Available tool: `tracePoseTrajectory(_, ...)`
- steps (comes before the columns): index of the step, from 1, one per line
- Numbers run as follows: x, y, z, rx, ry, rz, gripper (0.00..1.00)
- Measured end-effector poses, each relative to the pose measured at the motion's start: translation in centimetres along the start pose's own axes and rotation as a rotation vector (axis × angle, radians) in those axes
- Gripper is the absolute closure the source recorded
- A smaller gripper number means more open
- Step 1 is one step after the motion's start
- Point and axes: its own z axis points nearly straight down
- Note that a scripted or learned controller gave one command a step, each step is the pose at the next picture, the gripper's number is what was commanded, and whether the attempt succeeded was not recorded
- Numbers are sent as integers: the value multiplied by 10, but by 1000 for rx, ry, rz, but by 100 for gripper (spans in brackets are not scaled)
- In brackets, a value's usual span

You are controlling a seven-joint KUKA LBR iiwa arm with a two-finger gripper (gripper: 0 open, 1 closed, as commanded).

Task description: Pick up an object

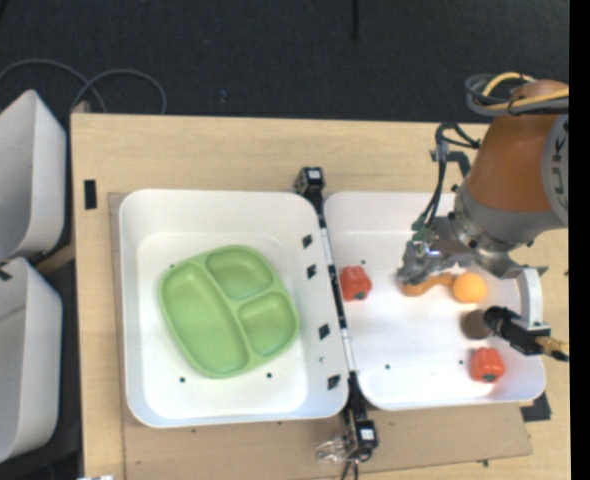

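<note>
In the right bin [395, 383], the gripper [418, 266] seemingly touches an orange piece [427, 286]; grip unclear.

Small orange ball [469, 288] in right bin [375, 218]

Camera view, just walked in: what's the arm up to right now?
The KUKA arm reaches in over the right bin, with its end effector low beside an orange curved piece and an orange ball. Whether it grips anything can't be told. Two red pieces lie in that bin, one near the divider, one at the front corner. The left bin holds a green divided plate.
</note>
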Motion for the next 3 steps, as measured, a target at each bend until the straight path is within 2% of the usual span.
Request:
tracePoseTrajectory(1,55,17,0,-1,0,-1,100)
tracePoseTrajectory(3,173,19,-8,0,0,-2,100)
